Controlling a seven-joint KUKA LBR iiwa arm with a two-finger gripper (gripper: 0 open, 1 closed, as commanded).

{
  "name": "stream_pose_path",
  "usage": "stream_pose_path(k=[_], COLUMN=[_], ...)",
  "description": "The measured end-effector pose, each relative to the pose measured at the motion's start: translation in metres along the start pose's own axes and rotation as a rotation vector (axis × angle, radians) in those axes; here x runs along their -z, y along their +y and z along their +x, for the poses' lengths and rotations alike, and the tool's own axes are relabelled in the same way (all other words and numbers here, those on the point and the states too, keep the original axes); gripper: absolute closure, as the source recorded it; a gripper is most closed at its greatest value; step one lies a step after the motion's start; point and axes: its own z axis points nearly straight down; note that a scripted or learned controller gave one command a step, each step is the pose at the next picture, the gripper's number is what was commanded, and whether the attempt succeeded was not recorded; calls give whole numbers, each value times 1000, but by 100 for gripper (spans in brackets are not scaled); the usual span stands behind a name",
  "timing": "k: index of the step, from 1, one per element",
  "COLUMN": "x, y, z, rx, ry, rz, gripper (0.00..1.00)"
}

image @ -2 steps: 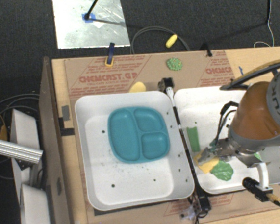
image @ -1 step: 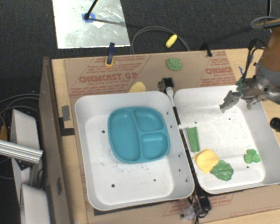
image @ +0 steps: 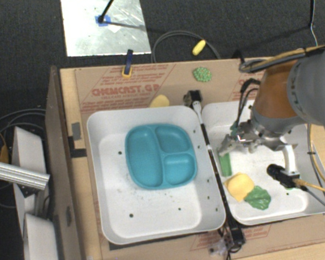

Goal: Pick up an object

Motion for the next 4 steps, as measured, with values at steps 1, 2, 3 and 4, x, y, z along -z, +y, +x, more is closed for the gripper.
stream_pose_path(k=[1, 2, 3, 4], x=[-7, -14, 71, -18], y=[-63, -94, -30, -26], z=[-35, -11, -84, 1], rx=[-13, -10, -11, 0], ry=[-5, -6, -13, -1], rz=[-3, -18, -24, -12], gripper=[0, 0, 0, 0])
